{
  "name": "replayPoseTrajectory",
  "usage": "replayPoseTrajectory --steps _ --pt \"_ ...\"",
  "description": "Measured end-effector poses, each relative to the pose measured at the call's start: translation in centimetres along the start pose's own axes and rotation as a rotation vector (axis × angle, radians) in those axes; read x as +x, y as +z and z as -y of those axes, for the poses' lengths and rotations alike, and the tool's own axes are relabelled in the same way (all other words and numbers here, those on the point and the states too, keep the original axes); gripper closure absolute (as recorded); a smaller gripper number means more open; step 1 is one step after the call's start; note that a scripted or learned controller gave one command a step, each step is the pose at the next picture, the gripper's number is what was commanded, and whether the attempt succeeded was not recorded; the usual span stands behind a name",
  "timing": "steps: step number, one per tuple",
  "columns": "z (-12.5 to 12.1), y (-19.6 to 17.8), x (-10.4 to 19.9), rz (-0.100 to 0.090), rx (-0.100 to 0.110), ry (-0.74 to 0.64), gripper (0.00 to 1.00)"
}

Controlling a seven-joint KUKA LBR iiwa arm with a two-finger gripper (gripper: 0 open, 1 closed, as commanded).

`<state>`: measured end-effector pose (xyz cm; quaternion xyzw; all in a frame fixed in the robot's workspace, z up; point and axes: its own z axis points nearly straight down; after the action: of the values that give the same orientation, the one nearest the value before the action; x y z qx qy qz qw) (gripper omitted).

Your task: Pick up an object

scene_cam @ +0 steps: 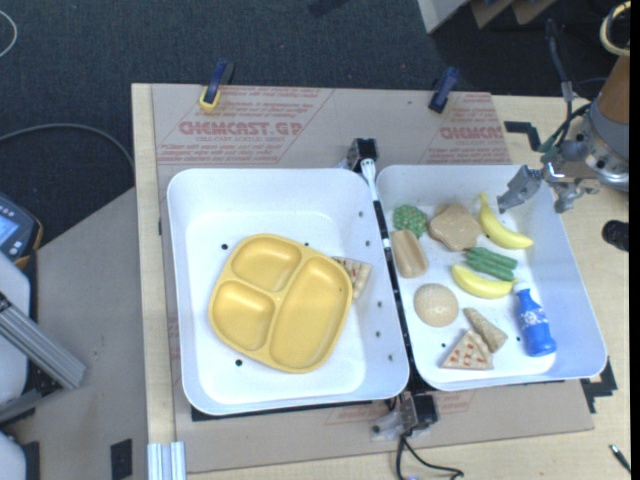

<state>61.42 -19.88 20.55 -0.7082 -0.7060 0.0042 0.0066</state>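
My gripper (545,190) hangs over the far right corner of the right bin (580,298), fingers spread open with nothing between them. Just below and left of it lies a yellow banana (502,227). Beside that are a tan cookie (455,228), a green leafy piece (409,217) and a hot-dog bun (408,253). Further forward lie green beans (490,261), a second yellow fruit (482,283), a round bun (436,304), a blue bottle (536,322), a bread wedge (485,329) and a pizza slice (466,353).
The left bin (200,218) holds a yellow divided plate (282,301) with a small wedge of toy food (353,272) tucked at its right edge. Clamps (213,85) grip the back of the cardboard base. The arm's wrist (605,138) rises at the right.
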Motion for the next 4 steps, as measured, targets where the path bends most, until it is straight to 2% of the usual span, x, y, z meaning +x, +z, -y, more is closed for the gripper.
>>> replayPoseTrajectory --steps 1,2,3,4 --pt "-0.3 -1.0 0.1 0.003 -0.015 -0.003 0.0" --pt "-0.8 5.2 0.5 0.001 -0.009 -0.006 0.0" --pt "-0.8 10.5 1.5 0.002 -0.011 -0.005 0.0" --pt "-1.1 11.5 1.6 0.002 -0.019 -0.005 0.0"
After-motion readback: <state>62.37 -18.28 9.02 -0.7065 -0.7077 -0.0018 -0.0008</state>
